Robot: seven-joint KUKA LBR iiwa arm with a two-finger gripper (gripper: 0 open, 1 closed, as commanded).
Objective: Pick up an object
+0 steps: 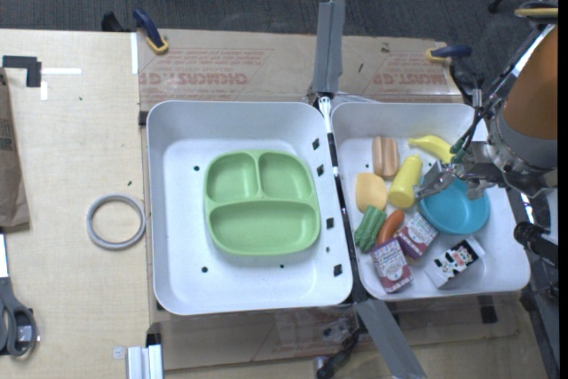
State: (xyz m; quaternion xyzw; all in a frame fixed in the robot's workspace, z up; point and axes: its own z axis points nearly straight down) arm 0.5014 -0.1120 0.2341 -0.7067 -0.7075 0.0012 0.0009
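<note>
The right bin [497,280] holds several toys. Among them are a blue bowl [457,210], a yellow bottle [405,180], a yellow banana [431,146], a hot dog [384,156], a yellow wedge [372,190], a green vegetable [369,227], an orange carrot [391,226], two small red packets [391,265] and a black-and-white carton [455,262]. My gripper [434,182] reaches in from the right and hangs low over the bowl's left rim, beside the yellow bottle. Its metal fingers [429,183] look slightly parted, with nothing between them.
The left bin [169,280] holds a green divided plate [262,202]. A grey tape ring [116,220] lies on the bench to the left. A metal divider [329,49] runs between the bins at the back.
</note>
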